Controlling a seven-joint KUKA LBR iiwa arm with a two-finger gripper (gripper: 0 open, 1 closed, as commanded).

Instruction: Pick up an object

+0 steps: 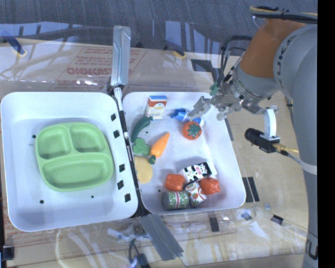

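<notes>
Two fingers on the gripper [202, 106], and they look slightly apart with nothing between them, hanging over the far right part of the right bin [226, 166]. It's hard to be sure of the gap from this angle, but I'd call it open.

Closest thing to it is the tomato [192, 130], just below the fingertips, near the bin's right edge. Right beside it toward the far edge is a small blue thing [181, 115], and a little carton [156, 106] stands by the far edge.

My guess is the tomato is the target. It looks like a plastic toy: light, stiff, smooth and round. So it'll probably want to squirt out sideways if the fingers close off-center. I'd grab it across the widest part, straight down, and keep clear of the leafy top.

Further out, toward the left edge, there's a carrot [160, 143], some green veg [140, 138] and a yellowish piece [144, 172]. The carrot tapers, so take it mid-body if it comes to that.

Near edge has a crowded pile: a can [176, 200], red pieces [175, 182] and a black and white box [197, 171], all touching. Tough spot to get fingers into.

Left bin [17, 116] just carries a green tray [73, 155].
</notes>
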